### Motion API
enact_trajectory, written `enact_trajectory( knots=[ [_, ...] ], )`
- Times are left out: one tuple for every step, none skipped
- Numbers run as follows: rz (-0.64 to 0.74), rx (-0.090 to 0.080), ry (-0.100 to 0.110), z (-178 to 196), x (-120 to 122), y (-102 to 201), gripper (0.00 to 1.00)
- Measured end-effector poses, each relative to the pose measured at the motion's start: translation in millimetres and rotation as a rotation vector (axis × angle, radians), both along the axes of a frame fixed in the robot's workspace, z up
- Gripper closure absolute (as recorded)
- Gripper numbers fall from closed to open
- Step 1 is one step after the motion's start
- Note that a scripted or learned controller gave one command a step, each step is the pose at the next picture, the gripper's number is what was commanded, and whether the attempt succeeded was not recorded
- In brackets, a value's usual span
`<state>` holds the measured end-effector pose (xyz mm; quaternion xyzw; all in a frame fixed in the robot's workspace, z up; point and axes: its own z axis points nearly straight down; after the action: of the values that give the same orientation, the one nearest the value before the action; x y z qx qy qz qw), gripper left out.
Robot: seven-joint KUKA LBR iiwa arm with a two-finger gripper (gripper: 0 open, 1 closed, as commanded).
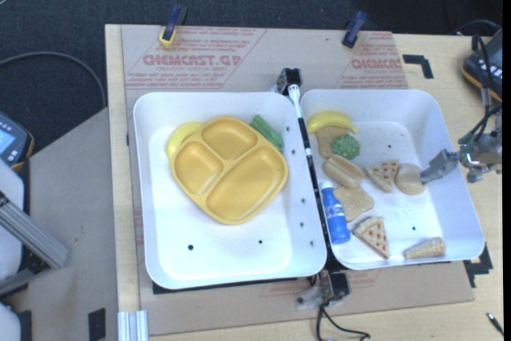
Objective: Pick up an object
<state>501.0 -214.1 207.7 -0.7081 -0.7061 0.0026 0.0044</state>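
Observation:
The right bin (447,120) holds several toy foods. A yellow banana (332,122) lies at its far left, with a green broccoli (346,146) just below it. A tan hot-dog bun (343,171) sits in the middle, and a waffle wedge (385,174) and a beige round piece (409,179) lie to its right. A blue bottle (334,212) lies along the left wall. A pizza slice (373,235) and a tan wedge (425,249) rest near the front. My gripper (441,165) hangs low at the bin's right side, just right of the beige round piece, with nothing seen in it.
The left bin (160,235) carries a yellow divided plate (230,169), a green piece (267,132) at its far right edge and a yellow piece (180,136) under its left edge. A divider (303,164) separates the bins. Clamps (170,26) hold the cardboard at the back.

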Motion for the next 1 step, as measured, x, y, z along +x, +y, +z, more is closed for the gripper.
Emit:
enact_trajectory(
  knots=[
    [0.003, -0.003, -0.010, 5.0, 2.7, 0.1, 0.00]
  ],
)
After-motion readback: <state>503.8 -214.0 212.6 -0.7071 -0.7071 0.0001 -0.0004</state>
